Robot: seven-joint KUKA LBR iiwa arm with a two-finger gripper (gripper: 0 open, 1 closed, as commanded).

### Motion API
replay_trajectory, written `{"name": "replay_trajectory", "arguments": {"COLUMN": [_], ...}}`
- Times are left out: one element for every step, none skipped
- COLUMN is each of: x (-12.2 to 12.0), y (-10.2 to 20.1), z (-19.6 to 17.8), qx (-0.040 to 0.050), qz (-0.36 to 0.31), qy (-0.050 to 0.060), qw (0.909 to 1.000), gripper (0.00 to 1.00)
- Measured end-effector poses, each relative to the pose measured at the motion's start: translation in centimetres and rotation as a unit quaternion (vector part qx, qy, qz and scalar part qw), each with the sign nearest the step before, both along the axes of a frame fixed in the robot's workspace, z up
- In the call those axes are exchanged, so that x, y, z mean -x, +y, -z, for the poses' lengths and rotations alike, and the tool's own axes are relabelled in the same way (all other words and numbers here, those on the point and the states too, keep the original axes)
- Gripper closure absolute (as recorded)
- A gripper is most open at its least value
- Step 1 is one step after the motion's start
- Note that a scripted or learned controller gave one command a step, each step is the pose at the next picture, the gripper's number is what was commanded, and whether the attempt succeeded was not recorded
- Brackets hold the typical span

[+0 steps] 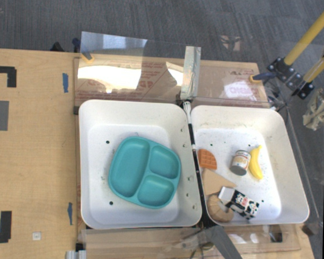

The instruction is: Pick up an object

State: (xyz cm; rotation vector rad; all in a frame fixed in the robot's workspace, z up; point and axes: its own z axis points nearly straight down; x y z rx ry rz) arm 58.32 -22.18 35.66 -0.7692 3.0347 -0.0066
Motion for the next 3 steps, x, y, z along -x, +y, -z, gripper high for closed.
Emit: {"name": "replay_trajectory", "arguments": {"x": [6.2,0.2,3.5], "y": [-0.1,0.0,-0.2], "z": [1.7,-0.6,0.8], "qx": [-0.0013,0.0001,-0.0014], "qz": [0.101,-0.032,0.085], "qy": [0.003,0.001,0.003], "qw": [0.9948,0.9995,0.9964], "gripper": [1.0,1.0,1.0]}}
